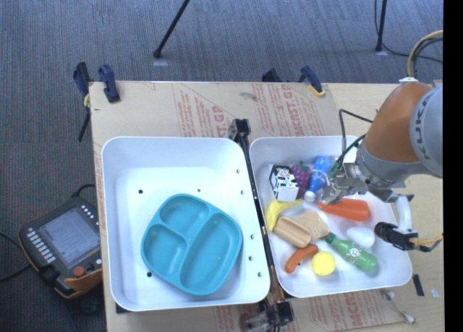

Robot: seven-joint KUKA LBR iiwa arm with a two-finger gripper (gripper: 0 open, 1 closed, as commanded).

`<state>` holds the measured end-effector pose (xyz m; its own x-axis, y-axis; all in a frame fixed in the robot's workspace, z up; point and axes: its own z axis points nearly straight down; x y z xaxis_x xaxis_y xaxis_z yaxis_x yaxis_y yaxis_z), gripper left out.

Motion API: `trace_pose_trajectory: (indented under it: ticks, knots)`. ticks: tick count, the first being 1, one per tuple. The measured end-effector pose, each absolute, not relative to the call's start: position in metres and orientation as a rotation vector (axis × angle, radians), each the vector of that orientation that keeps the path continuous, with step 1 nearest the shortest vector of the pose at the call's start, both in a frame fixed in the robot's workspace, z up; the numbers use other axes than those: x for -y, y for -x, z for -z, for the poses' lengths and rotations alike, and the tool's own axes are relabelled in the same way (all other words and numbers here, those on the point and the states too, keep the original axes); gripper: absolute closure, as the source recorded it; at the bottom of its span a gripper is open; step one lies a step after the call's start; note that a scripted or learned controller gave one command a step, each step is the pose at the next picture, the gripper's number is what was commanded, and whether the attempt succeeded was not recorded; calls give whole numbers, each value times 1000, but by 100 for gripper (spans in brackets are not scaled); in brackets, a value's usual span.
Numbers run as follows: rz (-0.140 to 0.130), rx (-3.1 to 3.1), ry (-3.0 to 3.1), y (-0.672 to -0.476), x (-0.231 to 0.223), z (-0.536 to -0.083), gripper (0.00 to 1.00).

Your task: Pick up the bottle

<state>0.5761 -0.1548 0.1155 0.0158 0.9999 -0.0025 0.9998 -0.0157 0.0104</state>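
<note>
Camera view: green bottle (352, 252) lying tilted in right bin (402, 274), beside yellow ball (323, 264) — gripper (334, 190) above purple grapes (302, 176), open or closed impossible to tell. Needs shifting toward bottle's middle, descending squarely.

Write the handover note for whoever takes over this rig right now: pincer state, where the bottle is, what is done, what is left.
Pincer: low over the right bin, at the toy pile's upper side near the carrot; its open-or-shut state cannot be read.
Bottle: green, lying on its side in the right bin's lower part, beside the yellow ball.
Blue divided plate lies in the left bin.
Done: nothing visibly lifted.
Left: move to the bottle, grasp it, lift it.
</note>
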Motion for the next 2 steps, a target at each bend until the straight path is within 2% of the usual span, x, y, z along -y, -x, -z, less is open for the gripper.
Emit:
trace_pose_trajectory:
  ticks: [1,2]
  knots:
    - [0,-2218,-2227,-509,140,-217,100]
    - [0,-2022,-2405,-476,148,-309,100]
